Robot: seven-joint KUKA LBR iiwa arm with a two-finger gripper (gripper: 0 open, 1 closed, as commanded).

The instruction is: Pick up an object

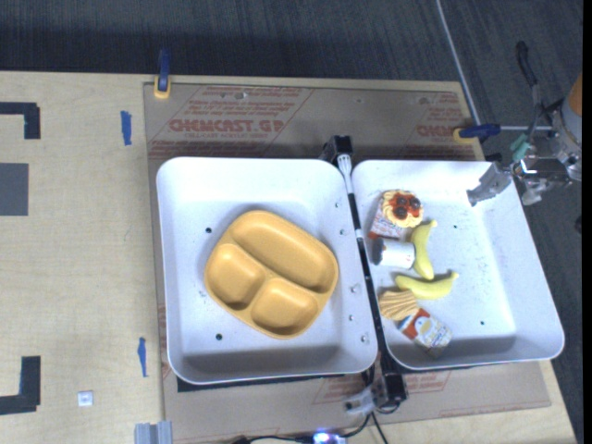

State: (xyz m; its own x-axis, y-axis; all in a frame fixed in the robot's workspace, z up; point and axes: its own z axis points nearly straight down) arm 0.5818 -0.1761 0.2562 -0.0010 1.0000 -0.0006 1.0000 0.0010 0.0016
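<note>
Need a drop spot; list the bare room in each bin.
Right bin: bare floor right of the bananas; its left side is crowded with toy food. Left bin: the yellow tray takes the middle, leaving bare strips along the walls.

Grey robot arm (566, 146) cut off by the right edge, jaws too small and blurred to be judged, small white cylinder (396, 253) partly hidden behind the yellow banana (425, 268), printed carton (425, 329) label unreadable

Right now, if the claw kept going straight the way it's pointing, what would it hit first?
The claw hangs at the right bin's upper right rim, angled down and left. Going straight on, it would probably meet the bare bin floor first. The banana lies further along that line, though depth is hard to judge.
</note>
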